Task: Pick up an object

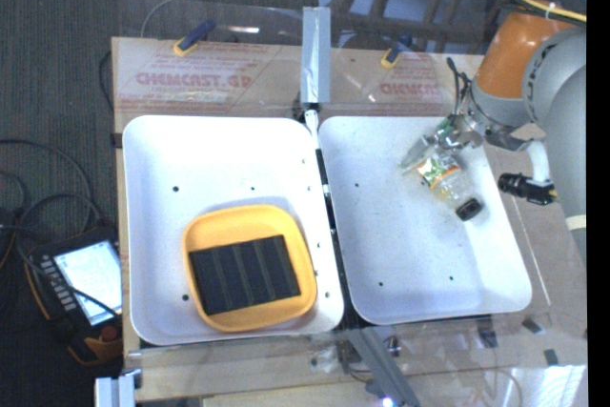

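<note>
A small crinkled packet (438,172) — clear wrapping with green and orange print showing through — lies in the right bin (400,262), up toward its one-o'clock corner. Its look is that of a snack or sweet wrapper, creased and partly see-through; the printing is too small to read. Just at its five o'clock, near but apart, sits a small dark block (468,208), black and rounded at the edges, on the bin floor.

The gripper (448,136) sits directly over the packet's upper end, at its twelve to one o'clock. Metal parts and the wrapper's shine blend together there, so I cannot tell how far apart the fingers stand, nor whether the packet is between them or merely beneath them.

Above the gripper the arm (534,71) rises away toward two o'clock, its orange band (510,57) above the wrist and grey casing beyond. A black fitting (524,188) juts from the arm at the packet's three o'clock, over the bin's right rim.

Across the divider at nine o'clock, the left bin (172,167) holds a yellow tray-like object (250,267) with a dark ribbed panel in its middle — lying toward that bin's six-o'clock edge, well apart from the packet.
</note>
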